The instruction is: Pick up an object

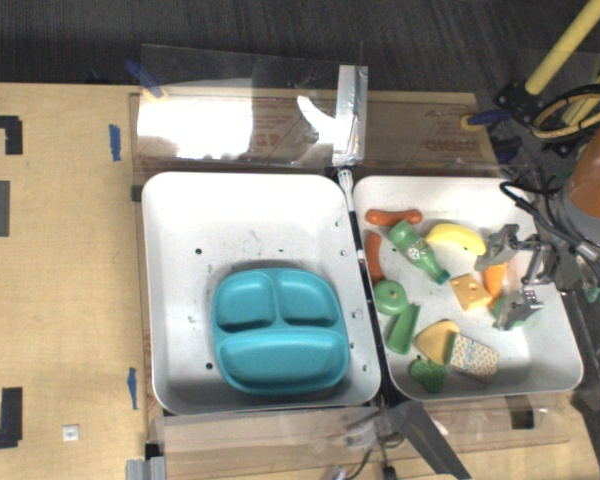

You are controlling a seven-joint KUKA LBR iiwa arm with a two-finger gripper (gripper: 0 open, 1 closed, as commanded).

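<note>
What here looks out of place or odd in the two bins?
Nothing looks spilled or broken. The toy foods, such as the banana and the hot dog, lie jumbled in the right bin, while the teal tray sits flat in the left bin. The end effector is over the right bin.

Glossy teal plastic tray, smooth white plastic bins, matt brown cardboard bench, shiny silver tape

grey metal gripper, orange band above wrist, black cables.
</note>
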